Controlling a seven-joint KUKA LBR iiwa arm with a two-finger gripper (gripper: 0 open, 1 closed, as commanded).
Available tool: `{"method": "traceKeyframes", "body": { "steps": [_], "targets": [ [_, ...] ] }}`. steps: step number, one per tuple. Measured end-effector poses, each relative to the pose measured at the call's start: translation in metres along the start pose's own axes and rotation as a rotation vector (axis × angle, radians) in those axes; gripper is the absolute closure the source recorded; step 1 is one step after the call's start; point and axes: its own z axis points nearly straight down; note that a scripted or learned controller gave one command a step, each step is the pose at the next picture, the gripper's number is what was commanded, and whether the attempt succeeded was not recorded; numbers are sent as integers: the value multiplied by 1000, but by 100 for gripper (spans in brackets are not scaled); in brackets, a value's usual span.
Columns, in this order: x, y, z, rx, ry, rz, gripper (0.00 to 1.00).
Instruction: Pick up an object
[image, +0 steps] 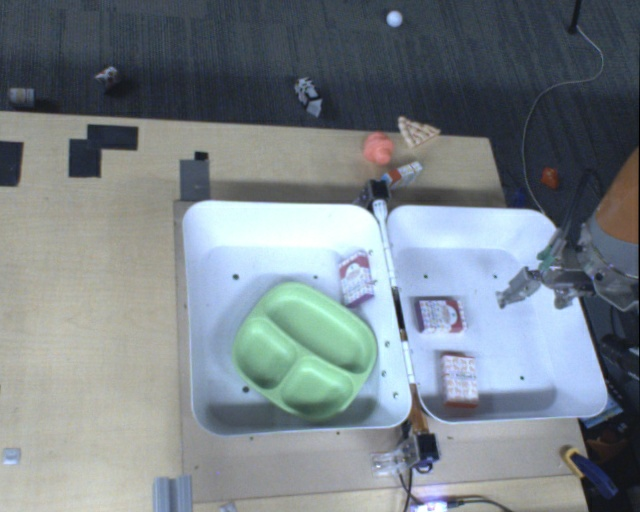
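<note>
- Over the right bin (500, 232), the gripper (522, 287) hangs with fingers seemingly spread, grasping nothing.
- Two small packets (440, 316) (459, 378) lie below-left of it.
- Left bin (215, 300): green tray (304, 348).

Light wooden bench (90, 330): small orange ball (378, 148) near the back edge, just beside a tan triangular wedge-shaped piece (418, 131). A short red-and-white tube (405, 174) lies in front of them. Flat black patches (110, 137) sit at the back-left corner; a grey upright block (194, 178) stands further right along the back edge. A grey bracket (172, 492) sits at the front edge.

Dark carpeted floor (250, 50) beyond the bench: small white ball (394, 18), a crumpled black-and-white item (309, 95), a small grey cylinder (21, 96) at far left. A thin pale cable (560, 85) loops at far right.
</note>
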Motion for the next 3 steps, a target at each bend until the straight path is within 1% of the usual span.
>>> {"method": "traceKeyframes", "body": {
  "steps": [1, 2, 3],
  "targets": [
    [1, 41, 109, -5, -1, -1, 0],
    [13, 0, 108, -6, -2, 2, 0],
    [59, -42, 107, -10, -3, 1, 0]
  ]
}}
